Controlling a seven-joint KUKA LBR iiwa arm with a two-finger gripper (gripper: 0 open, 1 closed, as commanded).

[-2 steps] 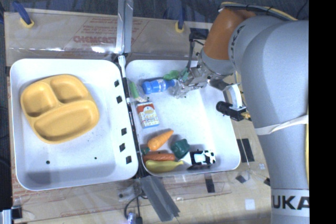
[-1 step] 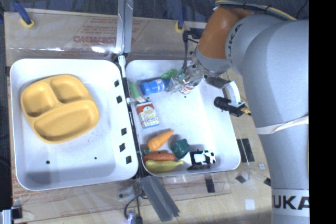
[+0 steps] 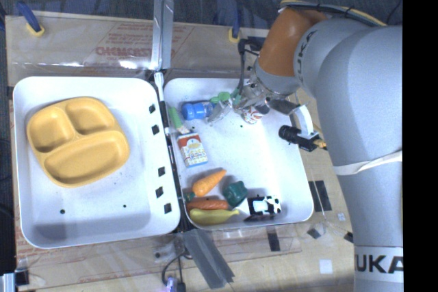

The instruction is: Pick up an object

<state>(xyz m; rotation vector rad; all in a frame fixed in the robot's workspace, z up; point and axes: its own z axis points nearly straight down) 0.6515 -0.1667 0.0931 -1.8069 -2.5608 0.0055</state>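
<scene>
**Ana:** Bins first, please: how is the tabletop [image 3: 89,44] laid out?

**Ben:** Two shallow white bins sit side by side. The left bin [image 3: 89,215] holds a yellow divided plate [image 3: 76,139], lying in its upper left part. The right bin [image 3: 287,174] holds a scatter of small things.

**Ana:** Which things, and where?

**Ben:** Near the bin's top edge lies a blue bottle [image 3: 194,109], with a green piece [image 3: 222,99] just to its right. Below, toward the left wall, is a small red and white carton [image 3: 193,149]. Along the bottom edge there is a cluster: an orange carrot [image 3: 209,182], a red-orange vegetable [image 3: 207,204] under it, a yellow banana [image 3: 213,215] lowest of all, a dark teal block [image 3: 235,193] touching that group, and a black and white toy [image 3: 263,206] at the right end.

**Ana:** And the arm?

**Ben:** The grey arm [image 3: 356,92] comes in from the right of the frame, its orange band at the upper middle. The jaws [image 3: 248,106] are low at the top of the right bin, just right of the green piece and near the blue bottle. A small red and white item [image 3: 254,115] sits right at their tip. How far apart they stand, and whether they have hold of anything, I cannot tell.
</scene>
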